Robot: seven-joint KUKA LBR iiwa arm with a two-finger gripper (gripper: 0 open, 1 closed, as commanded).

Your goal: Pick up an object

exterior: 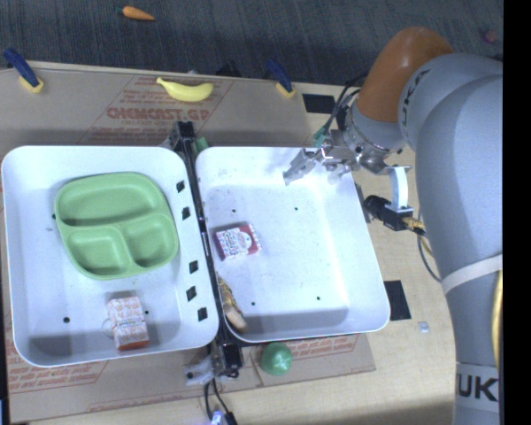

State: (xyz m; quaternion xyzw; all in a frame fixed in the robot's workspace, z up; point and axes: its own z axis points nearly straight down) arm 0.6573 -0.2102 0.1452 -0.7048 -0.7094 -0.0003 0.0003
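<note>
While the arm reaches in from the right, the scene is recorded as follows.

Arm: grey KUKA arm [451, 175] with an orange band, seen along the right side of the bench [407, 361], its wrist over the far right corner of the right bin.

Gripper: gripper [294, 172] is seen above the far edge of the right bin [354, 237], near its far right corner. Nothing is seen between its fingers; whether they are apart or together cannot be told.

Red packet: red and white packet [235, 241] lies flat on the right bin's floor, close to its left wall, well apart from the gripper.

Tan object: a small tan piece [231, 310] is noted in the near left corner of the right bin, against the wall; its kind cannot be made out.

Left bin: left bin [18, 264] carries a green divided tray [115, 224], set toward its far half.

Wrapped block: a pale wrapped block [127, 321] with red marking lies near the left bin's near edge, just in front of the tray.

Banana: yellow banana [185, 88] lies on the cardboard beyond the bins' far edges.

Green ball: green ball [276, 359] rests on the bench just outside the near edge of the right bin.

Orange item: a small orange thing [138, 12] is seen on the dark floor beyond the bench's far edge.
</note>
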